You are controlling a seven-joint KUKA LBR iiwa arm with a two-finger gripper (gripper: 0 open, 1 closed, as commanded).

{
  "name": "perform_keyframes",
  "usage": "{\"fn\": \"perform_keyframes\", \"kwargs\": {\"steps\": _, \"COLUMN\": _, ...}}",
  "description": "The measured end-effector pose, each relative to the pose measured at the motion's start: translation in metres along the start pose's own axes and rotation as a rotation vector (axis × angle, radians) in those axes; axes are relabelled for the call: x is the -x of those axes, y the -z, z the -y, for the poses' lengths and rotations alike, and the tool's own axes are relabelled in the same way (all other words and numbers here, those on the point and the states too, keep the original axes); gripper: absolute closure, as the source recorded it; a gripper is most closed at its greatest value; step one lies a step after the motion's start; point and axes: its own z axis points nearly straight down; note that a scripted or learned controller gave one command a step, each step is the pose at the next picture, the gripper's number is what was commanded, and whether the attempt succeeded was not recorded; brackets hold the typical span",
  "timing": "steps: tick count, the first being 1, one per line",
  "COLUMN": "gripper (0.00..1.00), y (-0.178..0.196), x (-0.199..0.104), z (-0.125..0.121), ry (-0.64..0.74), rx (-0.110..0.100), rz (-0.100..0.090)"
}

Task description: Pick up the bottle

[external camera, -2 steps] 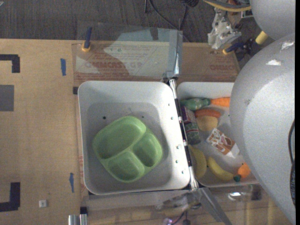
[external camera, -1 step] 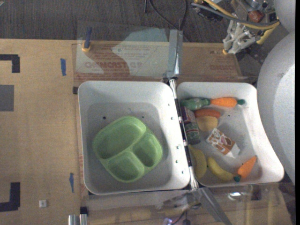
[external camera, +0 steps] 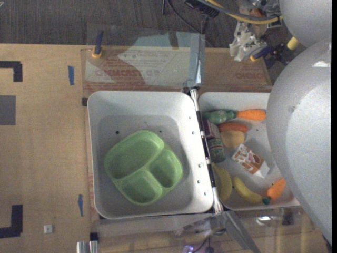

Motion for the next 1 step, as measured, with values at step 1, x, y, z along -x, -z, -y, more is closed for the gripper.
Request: {"fn": "perform_keyframes", "kwargs": {"steps": 1, "gripper": 1.0, "y": -0.0005, "x": 0.0349, "z": -0.0109, "ry": -0.034, "rx": 0.0, "rz": 0.003}}
